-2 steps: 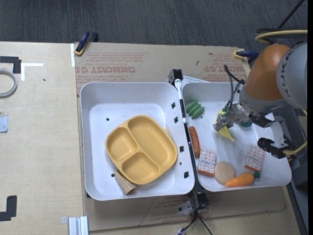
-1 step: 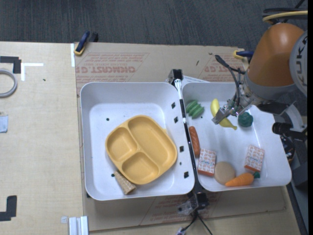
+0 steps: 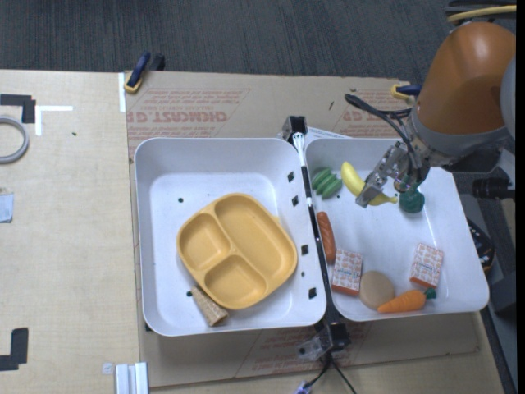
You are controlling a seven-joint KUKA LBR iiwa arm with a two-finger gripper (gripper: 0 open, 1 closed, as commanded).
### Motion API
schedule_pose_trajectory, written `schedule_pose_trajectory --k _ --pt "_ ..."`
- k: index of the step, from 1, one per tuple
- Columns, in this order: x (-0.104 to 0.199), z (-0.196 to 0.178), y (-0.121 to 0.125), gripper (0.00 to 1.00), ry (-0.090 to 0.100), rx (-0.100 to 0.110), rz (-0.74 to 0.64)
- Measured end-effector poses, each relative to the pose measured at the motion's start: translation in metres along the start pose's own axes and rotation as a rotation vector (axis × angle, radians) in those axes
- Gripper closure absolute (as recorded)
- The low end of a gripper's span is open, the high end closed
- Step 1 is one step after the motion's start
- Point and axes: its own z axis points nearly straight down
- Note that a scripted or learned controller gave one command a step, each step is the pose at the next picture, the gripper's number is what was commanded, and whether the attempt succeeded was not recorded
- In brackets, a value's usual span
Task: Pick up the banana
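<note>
A small yellow banana (image 3: 354, 179) lies in the right bin (image 3: 459, 220), near its back wall, beside a green vegetable (image 3: 326, 182). The arm reaches in from the right; its gripper (image 3: 373, 194) is lowered onto the banana's right end, grasp unclear.
</note>
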Motion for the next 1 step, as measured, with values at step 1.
schedule_pose_trajectory --k 1 --pt "0.0000 0.0000 -0.0001 0.00 0.000 0.000 0.000"
